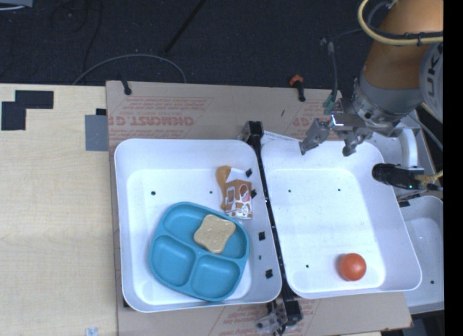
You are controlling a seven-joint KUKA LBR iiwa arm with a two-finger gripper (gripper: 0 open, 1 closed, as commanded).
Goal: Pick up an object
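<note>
A red tomato-like ball (352, 266) lies in the near right corner of the right bin (318, 182). In the left bin (137, 182) a blue divided plate (181, 266) carries a tan slice of toast (214, 234). A small red-and-white carton (238, 199) with a brown piece behind it sits by the plate's far edge. My gripper (329, 143) hangs over the far rim of the right bin, open, with nothing between its fingers, well away from the ball.
A black divider strip (262, 204) runs between the two bins. Cardboard (195, 110) lies under the bins, and a pale wooden bench (51, 211) extends to the left. Another white tray edge (428, 255) shows at the far right.
</note>
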